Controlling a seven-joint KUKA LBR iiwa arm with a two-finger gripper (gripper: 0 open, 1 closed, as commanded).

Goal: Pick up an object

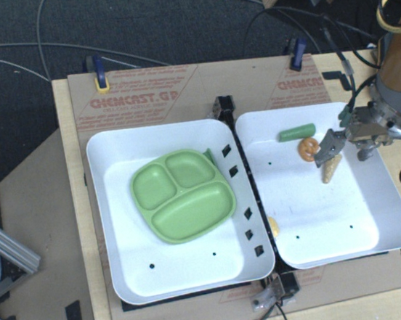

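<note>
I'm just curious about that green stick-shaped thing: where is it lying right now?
The green stick lies in the right bin, near its far edge, just above an orange piece and left of the gripper.

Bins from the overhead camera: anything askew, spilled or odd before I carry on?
Mostly tidy. The green plate lies rotated in the left bin, not square to its walls. One small yellowish thing sits at the right bin's left rim by the divider, apart from the green piece and orange piece near the gripper.
</note>
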